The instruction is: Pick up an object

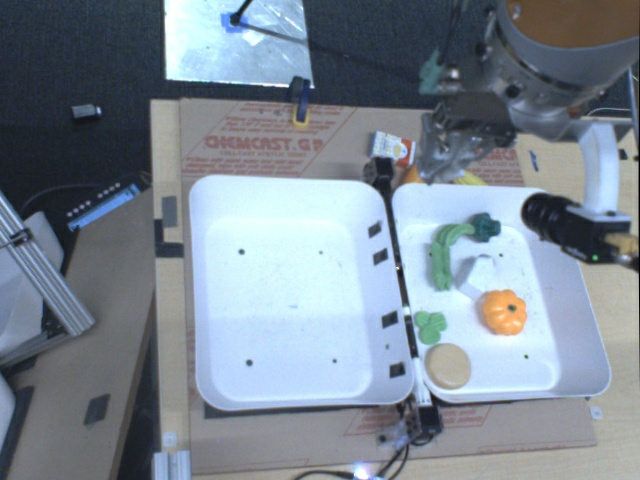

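Orange pumpkin (504,312), green stalk (443,253), tan disc (448,365) lie loose in right bin (575,308), apart for easy picking. Left bin (290,288) alongside on counter. Gripper (455,153) hovers above right bin's far edge; jaws' state: cannot tell.

A shiny square metal sheet (238,28) lies on the dark floor beyond the bench. A small black block (87,112) sits well left of it, near slanted aluminium rails (40,278).
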Motion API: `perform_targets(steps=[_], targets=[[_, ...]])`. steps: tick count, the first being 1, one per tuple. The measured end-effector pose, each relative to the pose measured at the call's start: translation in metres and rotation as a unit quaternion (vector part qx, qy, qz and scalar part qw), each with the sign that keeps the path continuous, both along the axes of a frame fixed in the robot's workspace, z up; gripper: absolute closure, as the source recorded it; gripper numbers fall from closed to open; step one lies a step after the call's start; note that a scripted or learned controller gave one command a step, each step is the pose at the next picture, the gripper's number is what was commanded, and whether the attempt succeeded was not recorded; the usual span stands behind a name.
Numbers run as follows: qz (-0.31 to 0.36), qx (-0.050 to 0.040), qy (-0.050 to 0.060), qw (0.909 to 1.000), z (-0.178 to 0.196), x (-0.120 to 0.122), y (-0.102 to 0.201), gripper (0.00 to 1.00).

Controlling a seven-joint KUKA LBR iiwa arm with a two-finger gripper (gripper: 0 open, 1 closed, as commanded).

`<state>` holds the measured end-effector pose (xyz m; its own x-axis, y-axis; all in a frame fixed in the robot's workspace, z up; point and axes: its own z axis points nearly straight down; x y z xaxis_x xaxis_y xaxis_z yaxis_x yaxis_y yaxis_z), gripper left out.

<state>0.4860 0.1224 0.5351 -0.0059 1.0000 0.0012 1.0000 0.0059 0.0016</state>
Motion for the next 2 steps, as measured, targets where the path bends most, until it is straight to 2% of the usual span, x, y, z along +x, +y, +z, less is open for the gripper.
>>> perform_targets(steps=[2], targets=[[0.0, -0.0003, -0.001, 1.0, 0.0, 0.027, 0.03, 1.0]])
